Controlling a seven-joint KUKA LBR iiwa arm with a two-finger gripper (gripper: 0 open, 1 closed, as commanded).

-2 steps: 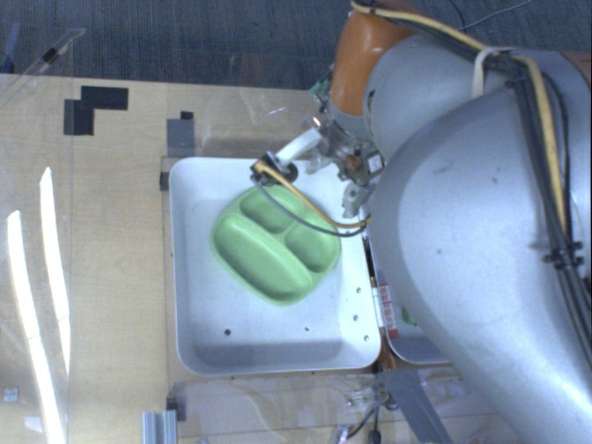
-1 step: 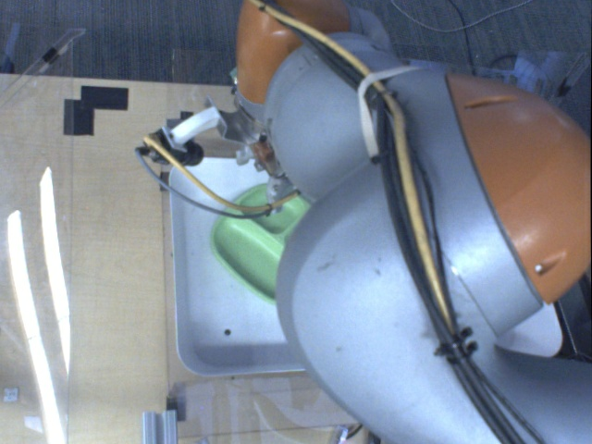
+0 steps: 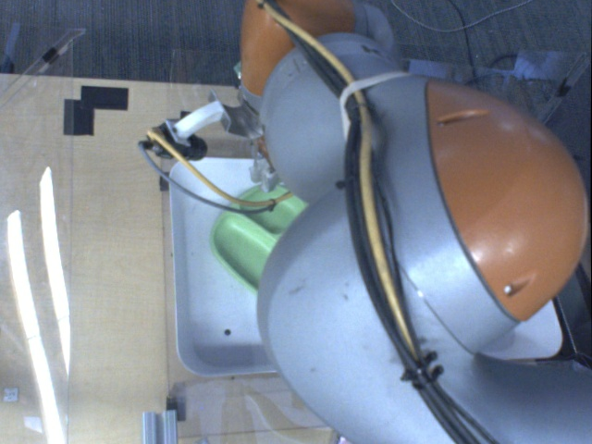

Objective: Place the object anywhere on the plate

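the arm point(image 3: 388, 248) looms huge across the view, its grey bulk covering most of the white bin point(image 3: 199, 340) on the tabletop point(image 3: 92, 248). the jaws point(image 3: 262, 176) sit low over the green plate point(image 3: 242, 243), at its upper edge, so this reads as the placing step, right above the target. the object itself? can't make it out; whether it is between the jaws or already down on the plate is hidden. jaw state: cannot tell, the metal tip is too small and crowded by the yellow cable point(image 3: 199, 178). next move, if something is held: let go cleanly over the plate, then lift straight up.
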